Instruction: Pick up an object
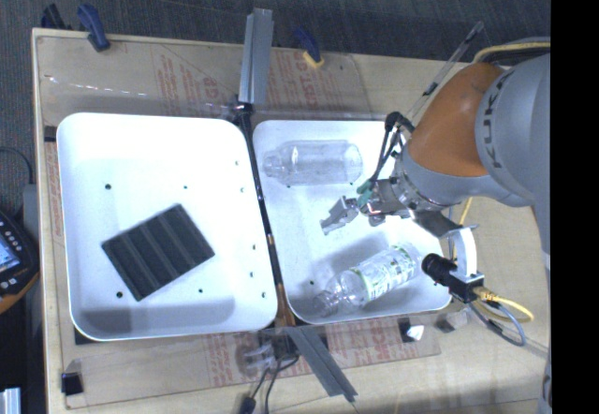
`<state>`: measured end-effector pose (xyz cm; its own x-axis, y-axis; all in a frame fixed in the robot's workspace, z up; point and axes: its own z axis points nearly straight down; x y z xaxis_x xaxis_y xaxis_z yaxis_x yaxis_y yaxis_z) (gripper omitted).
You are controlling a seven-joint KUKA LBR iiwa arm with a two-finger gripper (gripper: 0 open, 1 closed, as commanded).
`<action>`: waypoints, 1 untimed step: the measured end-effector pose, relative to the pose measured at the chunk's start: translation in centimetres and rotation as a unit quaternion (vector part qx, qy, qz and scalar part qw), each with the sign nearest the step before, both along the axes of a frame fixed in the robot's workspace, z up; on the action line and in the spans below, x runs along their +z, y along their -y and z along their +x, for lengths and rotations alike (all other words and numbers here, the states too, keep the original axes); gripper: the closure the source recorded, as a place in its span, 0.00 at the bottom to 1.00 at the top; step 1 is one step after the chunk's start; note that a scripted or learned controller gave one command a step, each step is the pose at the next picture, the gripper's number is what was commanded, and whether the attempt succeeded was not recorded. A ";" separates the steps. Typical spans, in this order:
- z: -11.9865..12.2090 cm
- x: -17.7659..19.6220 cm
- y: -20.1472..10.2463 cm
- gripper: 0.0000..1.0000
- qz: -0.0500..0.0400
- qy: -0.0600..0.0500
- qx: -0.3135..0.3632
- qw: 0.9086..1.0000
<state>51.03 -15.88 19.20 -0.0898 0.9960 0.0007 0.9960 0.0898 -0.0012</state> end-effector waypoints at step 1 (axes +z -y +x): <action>-0.4 -2.3 0.2 0.00 0.001 -0.002 -0.057 0.998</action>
